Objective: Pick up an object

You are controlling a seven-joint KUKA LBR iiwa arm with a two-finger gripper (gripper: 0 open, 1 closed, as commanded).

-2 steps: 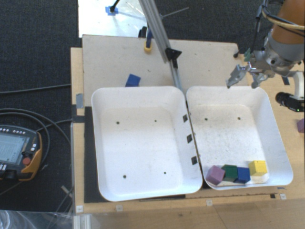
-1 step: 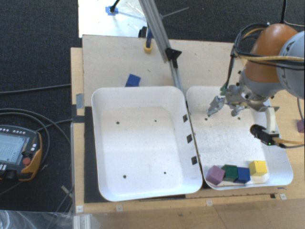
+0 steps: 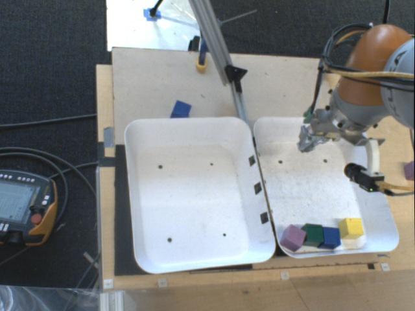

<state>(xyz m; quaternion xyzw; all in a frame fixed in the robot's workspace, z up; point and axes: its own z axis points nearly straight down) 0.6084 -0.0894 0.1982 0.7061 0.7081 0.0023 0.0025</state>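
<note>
Several small blocks lie in a row along the front wall of the right bin (image 3: 382,238): a purple block (image 3: 292,237), a green block (image 3: 313,233), a blue block (image 3: 331,238) and a yellow block (image 3: 351,228). My gripper (image 3: 307,142) hangs over the back left part of that bin, well behind the blocks and apart from them. Nothing shows between its tips. The orange band and grey wrist sit above it to the right.
The left bin (image 3: 139,135) adjoins the right one. A loose blue block (image 3: 181,109) lies on the bench behind the left bin. A slanted grey pole (image 3: 217,41) crosses above the bins' shared back corner. A teach pendant (image 3: 23,206) rests at far left.
</note>
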